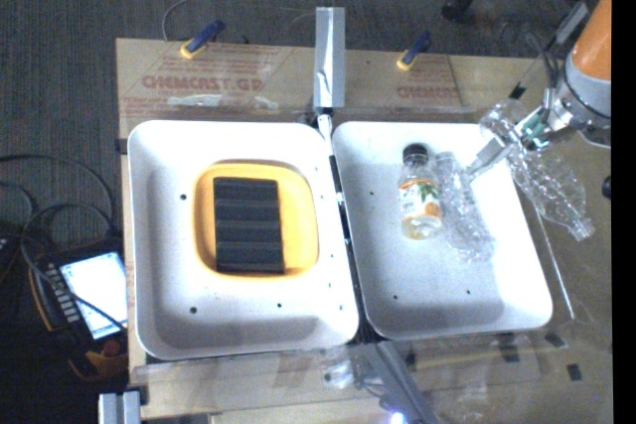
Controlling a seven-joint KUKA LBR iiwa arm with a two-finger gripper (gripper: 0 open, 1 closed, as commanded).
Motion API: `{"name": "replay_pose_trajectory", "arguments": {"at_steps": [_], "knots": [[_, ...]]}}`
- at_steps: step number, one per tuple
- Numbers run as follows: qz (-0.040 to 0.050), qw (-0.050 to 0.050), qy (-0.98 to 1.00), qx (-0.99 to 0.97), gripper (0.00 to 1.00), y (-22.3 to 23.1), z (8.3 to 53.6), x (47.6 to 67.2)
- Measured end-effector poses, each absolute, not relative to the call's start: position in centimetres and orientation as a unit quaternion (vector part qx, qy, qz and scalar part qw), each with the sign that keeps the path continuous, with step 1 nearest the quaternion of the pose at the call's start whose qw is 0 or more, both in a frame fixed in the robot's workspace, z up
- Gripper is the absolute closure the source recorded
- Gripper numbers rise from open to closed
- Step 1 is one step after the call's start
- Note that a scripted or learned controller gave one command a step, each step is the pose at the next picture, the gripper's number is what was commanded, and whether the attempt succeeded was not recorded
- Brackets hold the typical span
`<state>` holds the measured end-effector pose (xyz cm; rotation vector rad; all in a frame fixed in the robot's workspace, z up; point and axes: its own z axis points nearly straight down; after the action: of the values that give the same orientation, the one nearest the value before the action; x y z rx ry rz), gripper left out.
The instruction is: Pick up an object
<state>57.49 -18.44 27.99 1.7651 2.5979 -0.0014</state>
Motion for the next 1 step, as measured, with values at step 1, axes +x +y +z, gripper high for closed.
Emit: {"name": "replay_pose_trajectory", "arguments": {"at_steps": [1], "knots": [[0.0, 0.001, 0.82, 0.572, 0.0, -19.52, 35.27, 58.03]]}}
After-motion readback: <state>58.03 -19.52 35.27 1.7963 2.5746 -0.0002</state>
